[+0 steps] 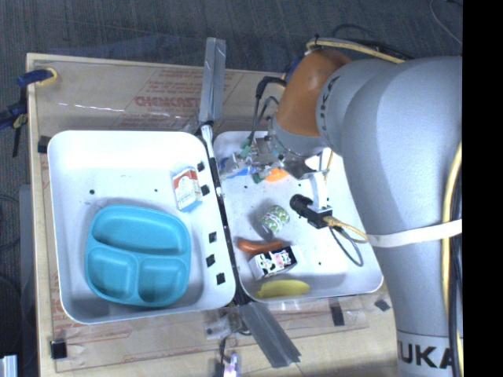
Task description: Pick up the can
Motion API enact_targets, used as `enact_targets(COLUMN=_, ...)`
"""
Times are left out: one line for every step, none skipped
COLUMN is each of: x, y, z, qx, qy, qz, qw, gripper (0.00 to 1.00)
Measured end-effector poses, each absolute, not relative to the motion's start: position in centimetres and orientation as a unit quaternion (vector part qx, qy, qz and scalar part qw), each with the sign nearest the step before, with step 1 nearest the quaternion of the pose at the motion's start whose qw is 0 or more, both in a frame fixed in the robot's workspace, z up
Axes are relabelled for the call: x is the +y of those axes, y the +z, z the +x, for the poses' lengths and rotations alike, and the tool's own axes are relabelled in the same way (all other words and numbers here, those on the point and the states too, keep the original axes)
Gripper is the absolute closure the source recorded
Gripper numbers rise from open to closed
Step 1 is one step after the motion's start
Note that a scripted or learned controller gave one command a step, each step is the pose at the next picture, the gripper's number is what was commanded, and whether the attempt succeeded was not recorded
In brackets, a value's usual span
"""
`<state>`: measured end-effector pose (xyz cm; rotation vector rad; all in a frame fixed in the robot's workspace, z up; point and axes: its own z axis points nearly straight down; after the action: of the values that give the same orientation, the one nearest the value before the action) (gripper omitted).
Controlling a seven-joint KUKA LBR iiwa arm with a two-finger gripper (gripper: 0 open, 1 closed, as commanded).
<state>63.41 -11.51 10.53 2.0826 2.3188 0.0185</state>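
In right bin, can, near banana

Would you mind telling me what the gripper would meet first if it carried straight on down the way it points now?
Probably the small clutter under it at the far end of the right bin: the gripper hangs over a blue item and an orange piece. The can lies nearer the camera, off that line. Depth is unclear.

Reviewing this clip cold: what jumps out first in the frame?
The big grey arm fills the right side, its orange band bent over the far end of the right bin. Next comes the blue divided tray in the left bin, with a small red-and-white carton beside it. The can lies mid-bin on the right, near a banana at the near edge.
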Motion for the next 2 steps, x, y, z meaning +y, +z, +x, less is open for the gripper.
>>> enact_targets(x=-14.8, y=17.2, z=58.0, qx=0.727, qy=-0.0001, qz=0.687, qw=0.0, gripper=0.0)
enact_targets(x=-11.9, y=9.5, z=59.8, qx=0.756, qy=-0.0021, qz=0.654, qw=0.006, gripper=0.0)
